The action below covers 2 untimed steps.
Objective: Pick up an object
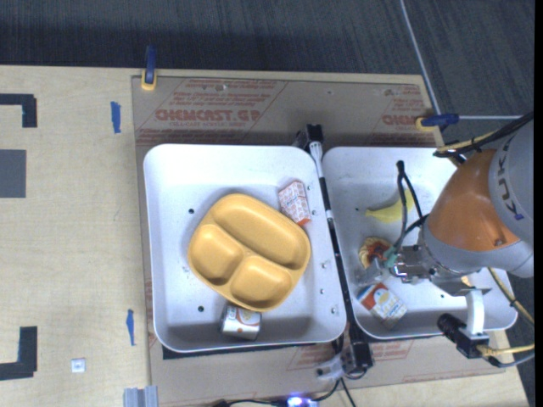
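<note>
Closest to the camera, in the left white bin [161, 227], a small silver and orange can-like thing [240, 322] lay against the near wall, tucked just under the edge of a big yellow plastic tray with three compartments [248, 250]. Over in the right white bin [348, 172], near its front wall, sat a little red, white and blue carton [383, 302], tilted a bit. Just behind that, the grey arm with the orange band [475, 214] had its wrist end down inside the bin, right beside a small red and yellow crumpled object [373, 251], close enough that they looked like they were touching. Honestly couldn't tell whether the jaws were wide or narrow, the wrist and its black cables blocked that, and nothing was visibly gripped. A bit further back in the same bin lay a yellow banana-shaped piece [386, 213]. Back in the left bin, a red and white packet [293, 202] sat just beside the tray's far right edge. Behind both bins, a brown cardboard sheet with red lettering [212, 108] lay on the pale wooden surface [68, 253], with a blue clamp [149, 66] at its far left corner.
</note>
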Each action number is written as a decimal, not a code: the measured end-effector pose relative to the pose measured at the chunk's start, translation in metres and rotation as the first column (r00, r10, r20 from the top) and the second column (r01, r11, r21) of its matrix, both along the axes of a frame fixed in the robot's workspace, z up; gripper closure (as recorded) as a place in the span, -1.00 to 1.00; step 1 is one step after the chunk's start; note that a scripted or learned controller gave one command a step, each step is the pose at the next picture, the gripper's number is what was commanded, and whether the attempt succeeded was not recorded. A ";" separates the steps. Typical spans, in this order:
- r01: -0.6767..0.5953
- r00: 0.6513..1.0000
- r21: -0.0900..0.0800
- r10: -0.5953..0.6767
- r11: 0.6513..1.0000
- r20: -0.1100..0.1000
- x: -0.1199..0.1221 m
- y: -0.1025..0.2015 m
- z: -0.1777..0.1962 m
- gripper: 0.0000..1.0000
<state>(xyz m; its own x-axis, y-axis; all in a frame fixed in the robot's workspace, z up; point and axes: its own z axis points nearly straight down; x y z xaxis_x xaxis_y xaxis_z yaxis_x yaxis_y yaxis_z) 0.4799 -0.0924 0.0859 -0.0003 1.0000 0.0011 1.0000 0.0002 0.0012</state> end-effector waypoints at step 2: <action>0.000 1.000 -0.003 0.000 1.000 0.007 0.002 0.000 0.011 -1.00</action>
